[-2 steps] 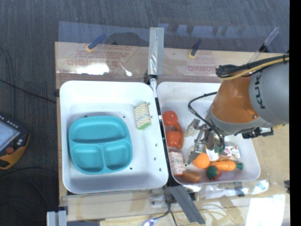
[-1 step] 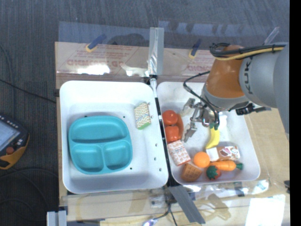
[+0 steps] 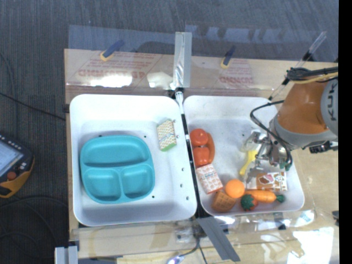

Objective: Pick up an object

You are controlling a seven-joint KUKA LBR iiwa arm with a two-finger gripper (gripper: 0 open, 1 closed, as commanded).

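Observation:
The arm's orange band (image 3: 301,110) hangs over the right side of the right bin (image 3: 231,120). Below it, my gripper (image 3: 259,156) is down among the toys near the bin's right wall. A slim yellow piece (image 3: 246,161) lies against its left side, touching or nearly so. A printed box (image 3: 273,180) lies just under and in front of it. An orange ball (image 3: 235,188), a carrot (image 3: 263,197) and a brown cone-like piece (image 3: 223,201) lie along the bin's front. Toward the left are a red pepper (image 3: 201,146) and a small carton (image 3: 208,179).
The left bin (image 3: 99,110) holds a teal divided plate (image 3: 116,167) and a small speckled block (image 3: 166,135) near the divider. Black cables (image 3: 263,112) loop from the wrist above the right bin. A handheld controller (image 3: 12,168) lies off the bench at far left.

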